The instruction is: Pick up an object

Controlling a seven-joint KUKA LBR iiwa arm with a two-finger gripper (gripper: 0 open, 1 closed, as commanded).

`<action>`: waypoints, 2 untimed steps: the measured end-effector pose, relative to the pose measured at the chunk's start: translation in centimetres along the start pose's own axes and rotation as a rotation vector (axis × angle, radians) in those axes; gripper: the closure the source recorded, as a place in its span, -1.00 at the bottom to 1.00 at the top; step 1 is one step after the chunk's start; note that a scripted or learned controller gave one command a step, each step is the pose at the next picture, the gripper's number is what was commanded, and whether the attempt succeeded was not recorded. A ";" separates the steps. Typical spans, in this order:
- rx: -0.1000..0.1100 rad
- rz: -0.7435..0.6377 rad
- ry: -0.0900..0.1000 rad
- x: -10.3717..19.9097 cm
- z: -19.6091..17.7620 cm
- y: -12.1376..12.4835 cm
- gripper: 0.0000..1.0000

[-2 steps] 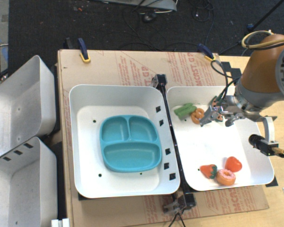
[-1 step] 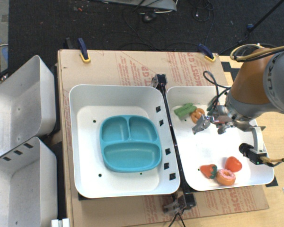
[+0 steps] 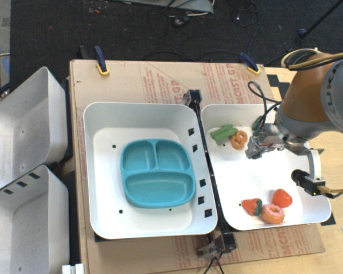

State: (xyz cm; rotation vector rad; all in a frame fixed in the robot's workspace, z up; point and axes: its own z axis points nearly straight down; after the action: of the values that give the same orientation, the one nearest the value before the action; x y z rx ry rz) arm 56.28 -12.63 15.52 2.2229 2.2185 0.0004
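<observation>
In the right bin (image 3: 257, 176) lie several small toy foods. A green leafy piece (image 3: 222, 133) and an orange piece (image 3: 238, 140) sit at the back left. A red piece with a green stem (image 3: 252, 206), a pink ring (image 3: 272, 213) and a red pepper-like piece (image 3: 282, 198) cluster at the front right. My gripper (image 3: 256, 150) hangs low over the bin, just right of the orange piece, pointing down. Nothing shows between its fingers.
The left bin (image 3: 103, 153) holds a teal divided plate (image 3: 158, 172). A black divider with clips (image 3: 204, 164) runs between the bins. Two tilted white bins (image 3: 23, 170) stand off the bench at the left. Cables trail from the arm at the right.
</observation>
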 end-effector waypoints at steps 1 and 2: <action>-0.004 -0.005 -0.001 0.6 -5.7 0.8 1.00; -0.005 -0.006 -0.001 0.6 -10.8 0.9 1.00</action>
State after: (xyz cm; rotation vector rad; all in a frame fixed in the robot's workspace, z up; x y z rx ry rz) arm 57.22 -11.99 26.30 2.2138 2.2217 0.0047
